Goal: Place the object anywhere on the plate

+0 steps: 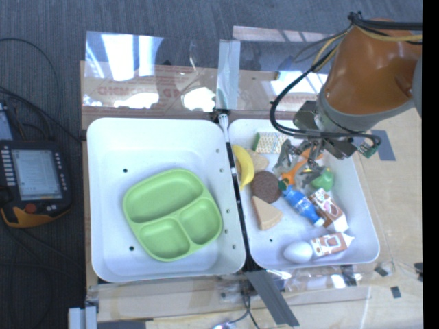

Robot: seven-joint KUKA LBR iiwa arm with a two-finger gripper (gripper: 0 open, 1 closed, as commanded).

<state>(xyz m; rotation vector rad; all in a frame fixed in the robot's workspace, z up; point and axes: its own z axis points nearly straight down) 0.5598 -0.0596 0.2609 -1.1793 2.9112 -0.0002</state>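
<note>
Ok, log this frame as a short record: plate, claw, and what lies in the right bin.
plate: green divided plate, in the left bin, nothing on it
claw: claw, low over the right bin's far side amid the items; grip unclear
right bin: right bin holds banana, brown round cookie, blue bottle, white egg, small cartons
task state: no object on the plate yet

Green plate; white bins; yellow banana; blue bottle.
</note>
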